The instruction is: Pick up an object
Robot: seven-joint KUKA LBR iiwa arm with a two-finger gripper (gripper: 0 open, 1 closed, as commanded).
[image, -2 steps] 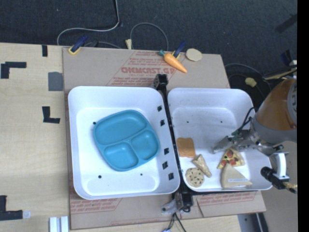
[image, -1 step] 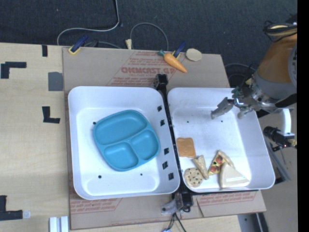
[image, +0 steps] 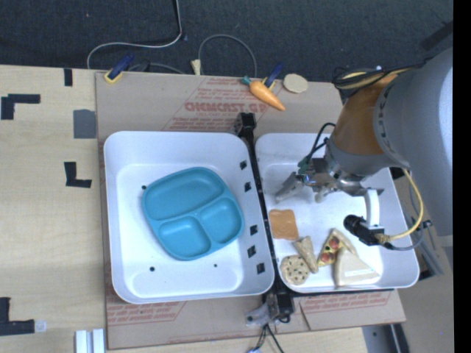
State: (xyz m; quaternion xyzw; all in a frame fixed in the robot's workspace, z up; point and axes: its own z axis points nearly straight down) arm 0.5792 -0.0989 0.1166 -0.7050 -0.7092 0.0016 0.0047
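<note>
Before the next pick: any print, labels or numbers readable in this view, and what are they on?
"CHEMCAST" in red, seen reversed, on the cardboard sheet behind the left bin; the smaller red line beside it is too blurred to read.
Red print on the cardboard's front edge: too small to read.
Nothing readable on the blue divided plate or the gripper.

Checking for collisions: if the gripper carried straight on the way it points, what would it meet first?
The gripper points left and slightly down-view. It would probably meet the right bin's floor or left wall first, passing just above the brown square toy; depth is unclear.
</note>
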